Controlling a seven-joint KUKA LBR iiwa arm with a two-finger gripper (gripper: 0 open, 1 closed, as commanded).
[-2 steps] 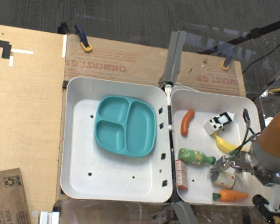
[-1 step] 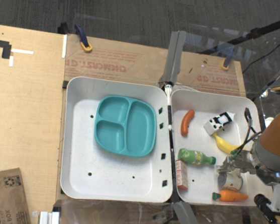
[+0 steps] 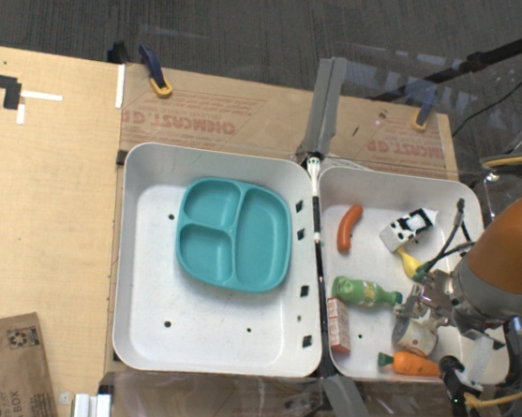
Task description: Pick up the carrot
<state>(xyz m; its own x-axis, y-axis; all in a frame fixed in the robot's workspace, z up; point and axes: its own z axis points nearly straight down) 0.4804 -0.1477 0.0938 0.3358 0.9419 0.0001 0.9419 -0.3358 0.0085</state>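
Note:
The carrot (image 3: 414,365) is orange with a green stub at its left end. It lies flat near the front edge of the right bin (image 3: 376,191). My gripper (image 3: 415,318) hangs just behind and above the carrot, at the end of the grey arm with its orange band (image 3: 513,245) coming in from the right. A small white object (image 3: 421,339) lies between the gripper and the carrot. Nothing shows as held.
The right bin also holds a red sausage (image 3: 348,227), a green bottle (image 3: 365,292), a black-and-white toy (image 3: 408,228), a yellow piece (image 3: 410,264) and a red-and-white packet (image 3: 338,327). A teal divided plate (image 3: 235,234) sits in the left bin (image 3: 135,310).

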